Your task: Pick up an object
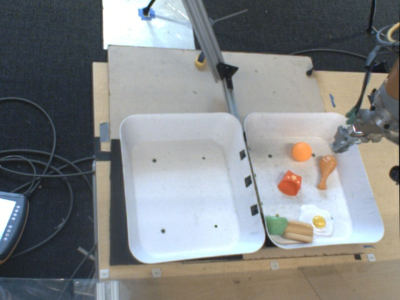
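The right bin (pixel 359 186) holds several toy foods. An orange ball (pixel 302 151) lies near its middle back. A brown chicken drumstick (pixel 325 170) lies to the right of the ball. A red pepper piece (pixel 290 183) sits in the middle. A fried egg (pixel 317 220) rests near the front rim, with a tan bread stick (pixel 297 231) and a green piece (pixel 275 223) to its left. My gripper (pixel 343 140) hangs at the bin's back right, just above and right of the drumstick. Nothing shows between its fingers.
The left bin (pixel 134 167) stands beside the right one, their rims touching along a taped seam. A grey pole (pixel 206 33) slants over the back board. Cables lie on the dark floor at left, next to a tablet (pixel 9 220).
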### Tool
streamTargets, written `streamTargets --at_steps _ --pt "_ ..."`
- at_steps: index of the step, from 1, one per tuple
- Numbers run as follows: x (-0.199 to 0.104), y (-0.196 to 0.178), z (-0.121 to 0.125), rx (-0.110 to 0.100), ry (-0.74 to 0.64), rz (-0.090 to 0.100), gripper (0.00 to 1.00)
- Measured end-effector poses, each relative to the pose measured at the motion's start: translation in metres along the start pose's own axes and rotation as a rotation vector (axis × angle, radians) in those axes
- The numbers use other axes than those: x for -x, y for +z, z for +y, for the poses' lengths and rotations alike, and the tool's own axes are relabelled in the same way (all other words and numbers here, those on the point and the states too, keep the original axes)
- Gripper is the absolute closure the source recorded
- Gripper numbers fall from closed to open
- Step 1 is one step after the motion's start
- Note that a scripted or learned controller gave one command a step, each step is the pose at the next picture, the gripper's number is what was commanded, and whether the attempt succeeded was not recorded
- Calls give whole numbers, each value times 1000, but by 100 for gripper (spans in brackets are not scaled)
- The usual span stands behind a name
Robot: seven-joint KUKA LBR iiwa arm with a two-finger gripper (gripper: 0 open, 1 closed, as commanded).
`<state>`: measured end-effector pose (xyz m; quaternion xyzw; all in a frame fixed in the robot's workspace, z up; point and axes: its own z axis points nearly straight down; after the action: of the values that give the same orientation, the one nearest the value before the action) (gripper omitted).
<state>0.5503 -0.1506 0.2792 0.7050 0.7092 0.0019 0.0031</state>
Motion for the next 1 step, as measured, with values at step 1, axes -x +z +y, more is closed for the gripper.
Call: streamTargets --at_steps 1 --pt "-42 2 31 -2 -4 2 100"
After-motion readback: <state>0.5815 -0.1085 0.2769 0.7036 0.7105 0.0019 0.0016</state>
